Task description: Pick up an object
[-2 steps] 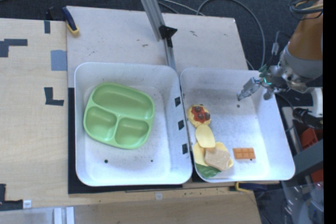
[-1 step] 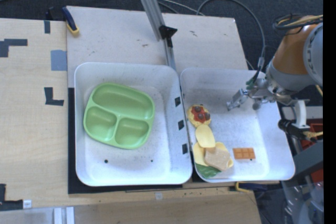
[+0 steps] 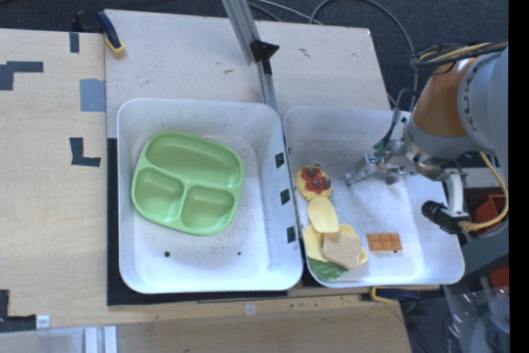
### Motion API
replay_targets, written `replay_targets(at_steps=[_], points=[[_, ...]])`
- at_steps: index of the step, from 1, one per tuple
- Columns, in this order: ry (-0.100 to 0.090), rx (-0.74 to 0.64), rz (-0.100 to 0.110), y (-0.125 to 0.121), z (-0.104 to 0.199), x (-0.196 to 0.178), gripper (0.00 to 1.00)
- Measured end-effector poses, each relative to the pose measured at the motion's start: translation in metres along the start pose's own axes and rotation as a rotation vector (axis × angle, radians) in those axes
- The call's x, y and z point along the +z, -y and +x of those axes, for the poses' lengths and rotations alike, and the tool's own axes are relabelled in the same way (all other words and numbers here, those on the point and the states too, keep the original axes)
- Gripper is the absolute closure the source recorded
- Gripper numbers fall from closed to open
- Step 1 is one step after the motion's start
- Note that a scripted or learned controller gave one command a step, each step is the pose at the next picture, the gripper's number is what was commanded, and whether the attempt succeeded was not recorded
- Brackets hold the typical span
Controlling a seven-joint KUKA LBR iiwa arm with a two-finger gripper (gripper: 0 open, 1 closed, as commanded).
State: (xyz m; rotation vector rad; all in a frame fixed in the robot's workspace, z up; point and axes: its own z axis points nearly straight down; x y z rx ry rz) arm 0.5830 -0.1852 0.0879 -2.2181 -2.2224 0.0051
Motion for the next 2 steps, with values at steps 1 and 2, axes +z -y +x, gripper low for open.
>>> replay_targets(at_steps=[1, 2], points=[[-0.001, -0.001, -0.001, -0.001, 0.001, -0.013, 1.0], [0.0, 0.0, -0.007, -0.011, -0.002, -0.062, 1.0]])
